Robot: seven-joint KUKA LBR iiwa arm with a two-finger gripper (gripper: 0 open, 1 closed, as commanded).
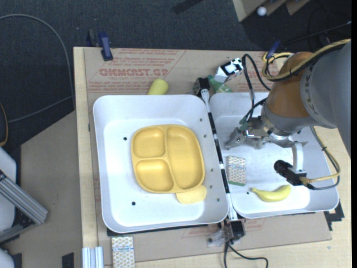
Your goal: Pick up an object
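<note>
In the right bin [318, 155] my gripper [244, 138] hangs low near the left wall, above the bin floor. A small patterned packet [236, 170] lies just below it in the picture, apart from it. A yellow banana [271, 194] rests near the bin's front edge. Nothing shows held in the gripper. The left bin [111, 149] holds a yellow divided plate [167, 158], with a pale yellow flat piece [191, 195] tucked against its front rim.
The grey arm with its orange band [287, 96] covers the right bin's back right part. A yellow cylinder [158, 86] lies on the bench behind the left bin. A blue clamp [104, 46] sits at the bench's back left, and another patterned packet [122, 250] at its front.
</note>
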